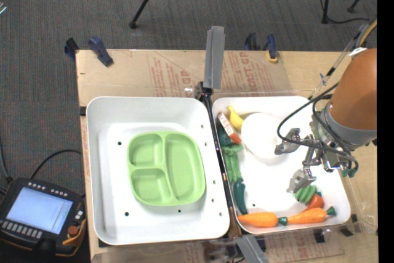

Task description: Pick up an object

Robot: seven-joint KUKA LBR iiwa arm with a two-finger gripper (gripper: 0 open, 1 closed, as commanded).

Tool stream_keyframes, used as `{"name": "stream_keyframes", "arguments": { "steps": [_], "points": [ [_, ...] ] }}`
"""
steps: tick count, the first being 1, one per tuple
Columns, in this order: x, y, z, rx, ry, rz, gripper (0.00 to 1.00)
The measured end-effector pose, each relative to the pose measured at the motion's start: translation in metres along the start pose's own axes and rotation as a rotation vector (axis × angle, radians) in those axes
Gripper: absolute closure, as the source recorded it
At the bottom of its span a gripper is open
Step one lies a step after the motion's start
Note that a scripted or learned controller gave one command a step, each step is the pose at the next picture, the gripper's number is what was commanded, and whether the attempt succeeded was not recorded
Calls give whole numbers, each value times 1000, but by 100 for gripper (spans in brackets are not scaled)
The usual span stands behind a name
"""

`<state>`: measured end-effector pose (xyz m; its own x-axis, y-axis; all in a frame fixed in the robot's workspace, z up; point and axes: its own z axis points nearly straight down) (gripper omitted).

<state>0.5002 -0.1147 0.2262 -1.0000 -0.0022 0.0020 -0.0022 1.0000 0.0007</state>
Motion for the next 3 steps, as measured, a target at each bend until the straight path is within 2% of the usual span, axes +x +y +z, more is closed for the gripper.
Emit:
{"name": "stream_keyframes", "arguments": {
  "steps": [1, 2, 3],
  "points": [
    [-13, -47, 140, -1, -1, -35, 0],
    [-15, -44, 130, -2, -3, -43, 100],
    [-41, -57, 129, -1, -3, -158, 100]
  ]
}}
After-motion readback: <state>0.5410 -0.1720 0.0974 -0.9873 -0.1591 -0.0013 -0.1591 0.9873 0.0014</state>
